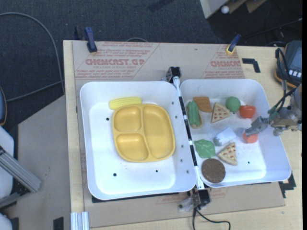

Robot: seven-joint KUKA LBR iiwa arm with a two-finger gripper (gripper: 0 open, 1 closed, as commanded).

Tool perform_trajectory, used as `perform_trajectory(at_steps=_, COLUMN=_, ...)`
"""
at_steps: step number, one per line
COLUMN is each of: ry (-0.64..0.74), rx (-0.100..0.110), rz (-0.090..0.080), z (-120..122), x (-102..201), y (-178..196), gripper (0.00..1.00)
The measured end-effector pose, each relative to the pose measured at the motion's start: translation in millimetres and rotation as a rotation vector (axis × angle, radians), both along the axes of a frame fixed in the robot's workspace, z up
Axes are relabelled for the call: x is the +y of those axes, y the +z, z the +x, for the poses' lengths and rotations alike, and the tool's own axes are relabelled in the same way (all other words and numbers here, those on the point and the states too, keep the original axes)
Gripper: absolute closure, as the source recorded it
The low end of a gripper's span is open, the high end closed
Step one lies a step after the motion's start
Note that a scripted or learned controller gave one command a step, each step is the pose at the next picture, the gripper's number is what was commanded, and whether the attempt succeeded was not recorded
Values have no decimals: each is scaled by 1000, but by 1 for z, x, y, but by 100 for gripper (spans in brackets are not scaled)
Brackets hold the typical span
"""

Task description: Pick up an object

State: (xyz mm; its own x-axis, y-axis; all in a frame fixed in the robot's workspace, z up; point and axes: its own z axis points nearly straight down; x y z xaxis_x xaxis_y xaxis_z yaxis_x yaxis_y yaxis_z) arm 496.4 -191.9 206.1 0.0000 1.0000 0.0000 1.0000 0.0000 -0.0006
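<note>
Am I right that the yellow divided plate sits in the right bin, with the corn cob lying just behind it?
Not quite: the camera view shows the yellow divided plate in the left bin, not the right one. The corn cob does lie just behind it, at the plate's far edge. The right bin holds the other toy foods, such as the pizza slices.

A small red-orange object (pixel 250 137), rounded and partly hidden by the gripper (pixel 254 128) at its 12 o'clock, lies in the right bin (pixel 276 147), at 3 o'clock from a grey-white piece (pixel 224 137).
</note>
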Motion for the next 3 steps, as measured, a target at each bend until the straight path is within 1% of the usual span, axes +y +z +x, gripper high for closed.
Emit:
perform_trajectory(at_steps=1, ry=0, rx=-15, rz=-2, z=41, x=-7, y=-106, gripper=0)
perform_trajectory(at_steps=2, ry=0, rx=-13, rz=-3, z=95, x=29, y=-111, gripper=0)
perform_trajectory(at_steps=3, ry=-2, rx=-27, rz=-8, z=69, x=38, y=-112, gripper=0)
